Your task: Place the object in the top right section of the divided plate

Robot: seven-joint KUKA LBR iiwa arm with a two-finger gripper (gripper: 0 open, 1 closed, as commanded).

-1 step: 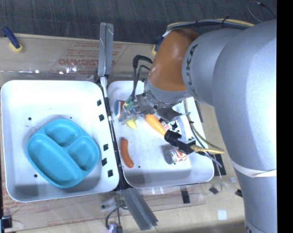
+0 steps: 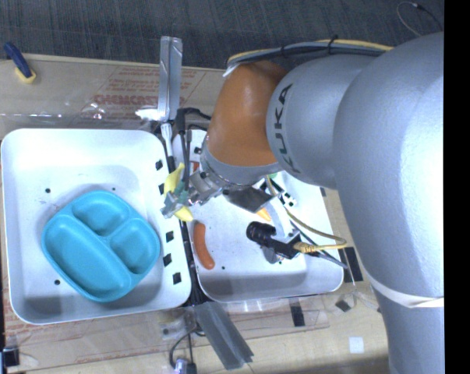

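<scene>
Camera view: arm (image 2: 359, 131) bends over right bin (image 2: 312, 283), hand (image 2: 180, 201) low.

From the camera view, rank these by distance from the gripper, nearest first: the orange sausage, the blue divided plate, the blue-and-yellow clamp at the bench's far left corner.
1. Orange sausage: right bin, just below the gripper.
2. Blue divided plate: left bin, left of the gripper.
3. Blue-and-yellow clamp: far left bench corner, outside both bins.

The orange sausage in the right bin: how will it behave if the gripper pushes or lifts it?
The orange sausage is long and rounded, so it would probably roll sideways when pushed. Its skin looks smooth, perhaps slippery. It seems small and light, likely easy to lift.
</scene>
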